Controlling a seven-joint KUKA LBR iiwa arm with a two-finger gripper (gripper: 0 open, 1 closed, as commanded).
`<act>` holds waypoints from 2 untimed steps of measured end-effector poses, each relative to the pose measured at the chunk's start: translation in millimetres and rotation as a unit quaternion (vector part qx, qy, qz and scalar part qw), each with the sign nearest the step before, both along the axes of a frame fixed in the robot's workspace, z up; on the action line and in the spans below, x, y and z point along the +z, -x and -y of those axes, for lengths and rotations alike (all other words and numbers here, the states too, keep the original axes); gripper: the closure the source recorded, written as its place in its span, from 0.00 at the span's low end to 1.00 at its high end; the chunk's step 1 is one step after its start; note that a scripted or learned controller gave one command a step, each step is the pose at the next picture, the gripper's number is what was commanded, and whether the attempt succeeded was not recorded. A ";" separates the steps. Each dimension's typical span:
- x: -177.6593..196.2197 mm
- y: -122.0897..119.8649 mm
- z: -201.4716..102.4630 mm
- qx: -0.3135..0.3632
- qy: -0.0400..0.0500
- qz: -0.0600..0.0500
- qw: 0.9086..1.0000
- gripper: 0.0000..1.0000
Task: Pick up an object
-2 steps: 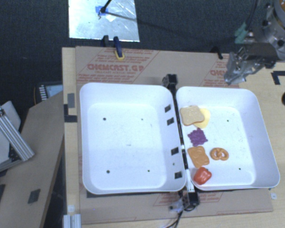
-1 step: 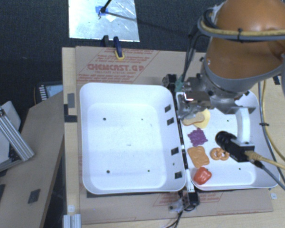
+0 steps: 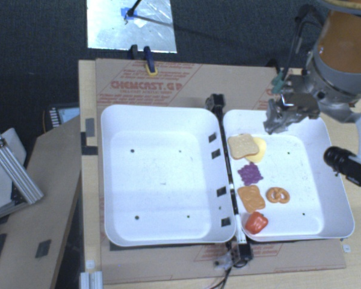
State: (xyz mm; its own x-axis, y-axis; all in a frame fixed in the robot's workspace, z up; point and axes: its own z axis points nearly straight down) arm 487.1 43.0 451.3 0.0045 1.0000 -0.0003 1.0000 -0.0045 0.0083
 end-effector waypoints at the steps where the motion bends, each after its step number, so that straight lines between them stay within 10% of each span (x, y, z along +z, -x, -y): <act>1: 43.5 0.3 -41.9 0.006 -0.001 0.000 1.000 1.00; 2: 86.3 0.5 -53.0 0.005 -0.001 -0.001 1.000 1.00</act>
